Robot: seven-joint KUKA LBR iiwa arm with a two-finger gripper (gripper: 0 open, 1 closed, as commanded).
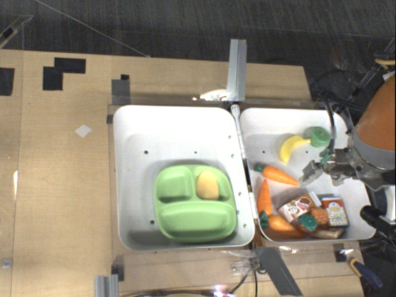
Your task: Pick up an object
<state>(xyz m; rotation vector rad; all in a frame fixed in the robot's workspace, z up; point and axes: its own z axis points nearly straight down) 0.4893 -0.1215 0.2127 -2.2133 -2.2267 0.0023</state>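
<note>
Three carrots (279, 176) nr end effector (311, 170)

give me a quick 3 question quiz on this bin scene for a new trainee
1. True or false: the green tray lies in the right bin.
2. What rests in the tray's upper right compartment? A) a carrot B) a yellow round item C) a box
3. Fill in: the gripper hovers over the ____ bin, between the banana and the cartons.

Key: 1 false, it lies in the left bin; 2 B, the yellow round item; 3 right.
</note>
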